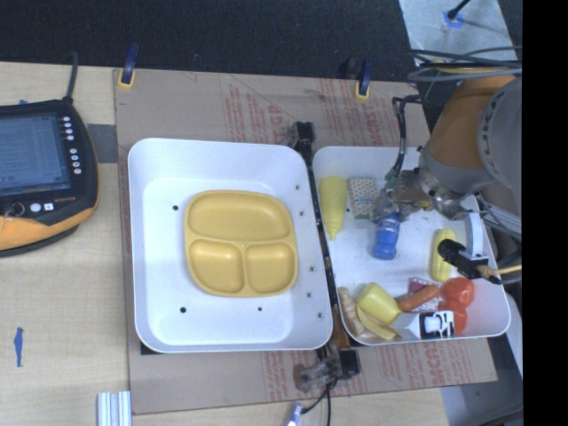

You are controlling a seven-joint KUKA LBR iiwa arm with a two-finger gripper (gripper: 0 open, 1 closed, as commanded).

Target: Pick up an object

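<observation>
My gripper (391, 204) hangs over the upper middle of the right bin (401, 161), on the grey arm with the orange band that comes in from the right. Directly below it, touching or nearly touching its tip, lies a small blue bottle (385, 240) on the bin floor. I cannot tell whether the bottle is gripped. Left of the gripper are a patterned pad (360, 197) and a yellow cone-shaped object (332, 204).
The right bin's front holds a yellow cup (378, 303), a banana-like piece (371, 328), an orange carrot (417, 298), a red tomato (458, 291), a black-and-white box (437, 324) and a yellow object (441, 256). A yellow divided plate (240, 242) lies in the left bin (151, 171). A control tablet (40, 171) sits far left.
</observation>
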